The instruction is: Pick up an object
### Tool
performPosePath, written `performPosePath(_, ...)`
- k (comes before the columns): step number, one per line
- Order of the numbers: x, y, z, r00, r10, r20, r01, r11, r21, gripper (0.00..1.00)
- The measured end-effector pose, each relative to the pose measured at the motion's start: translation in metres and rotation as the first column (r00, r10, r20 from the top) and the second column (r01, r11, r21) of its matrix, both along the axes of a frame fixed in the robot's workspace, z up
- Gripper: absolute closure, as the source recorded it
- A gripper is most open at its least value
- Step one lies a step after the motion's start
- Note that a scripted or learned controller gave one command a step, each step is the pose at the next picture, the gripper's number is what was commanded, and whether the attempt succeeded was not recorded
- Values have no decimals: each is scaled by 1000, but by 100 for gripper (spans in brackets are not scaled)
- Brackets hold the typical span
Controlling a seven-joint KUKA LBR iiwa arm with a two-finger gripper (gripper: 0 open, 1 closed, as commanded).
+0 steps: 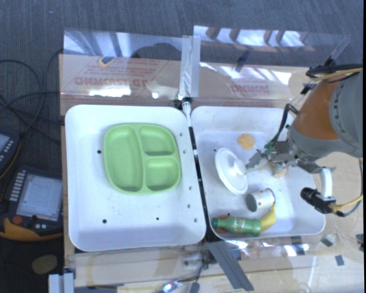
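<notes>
The tool (269, 158) hangs low over the right bin (305, 224); whether it is wide or narrow cannot be told. The nearest thing, a white dish (230, 170), lies tilted just to its left. A small metal cup (260, 199) sits below it, with a green bottle (236, 225) and banana (268, 218) along the bin's near wall.
</notes>
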State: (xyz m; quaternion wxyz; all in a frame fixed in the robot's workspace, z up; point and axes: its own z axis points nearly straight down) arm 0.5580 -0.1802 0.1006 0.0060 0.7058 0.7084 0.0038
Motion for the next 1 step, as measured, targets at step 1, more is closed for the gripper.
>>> performPosePath(1,-66,12,-6,986,168,10,-168,986,-8,0)
